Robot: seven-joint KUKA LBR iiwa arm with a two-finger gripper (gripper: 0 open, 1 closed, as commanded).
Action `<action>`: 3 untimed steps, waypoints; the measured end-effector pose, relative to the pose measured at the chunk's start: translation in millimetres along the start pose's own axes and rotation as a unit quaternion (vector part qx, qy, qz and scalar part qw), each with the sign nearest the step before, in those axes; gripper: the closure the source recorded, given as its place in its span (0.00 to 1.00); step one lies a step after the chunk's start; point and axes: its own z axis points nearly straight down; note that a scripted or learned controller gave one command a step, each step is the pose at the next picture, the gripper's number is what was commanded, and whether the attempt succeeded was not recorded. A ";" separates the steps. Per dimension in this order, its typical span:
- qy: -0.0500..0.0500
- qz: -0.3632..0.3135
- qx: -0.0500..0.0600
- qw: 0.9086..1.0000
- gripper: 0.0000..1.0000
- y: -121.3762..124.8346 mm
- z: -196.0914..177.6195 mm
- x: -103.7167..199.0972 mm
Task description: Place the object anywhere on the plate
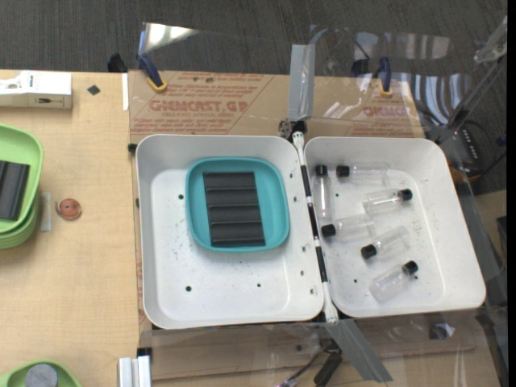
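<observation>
A teal plate (278, 208) with rounded corners lies in the left white bin (161, 280); a dark ribbed insert (235, 208) covers its middle. The right white bin (451, 289) holds several clear plastic vials with black caps. One vial (323, 204) lies along the bin's left wall, another (364, 171) near the top, one (389, 199) right of centre, one (382, 243) lower down and one (393, 278) near the bottom. All lie on their sides, apart from the plate.
A cardboard sheet (210, 103) and clear plastic shields stand behind the bins. On the wooden bench to the left lie a green tray (24, 147), a small round red piece (69, 208) and a white box (36, 89).
</observation>
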 end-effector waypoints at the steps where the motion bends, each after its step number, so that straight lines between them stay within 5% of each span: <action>1: 0.000 0.020 0.001 1.000 0.00 -3.8 105.7 4.8; 2: 0.000 0.112 0.000 0.994 0.00 -0.6 -2.3 -1.4; 3: 0.000 0.130 0.001 0.992 0.00 -15.2 79.7 -13.6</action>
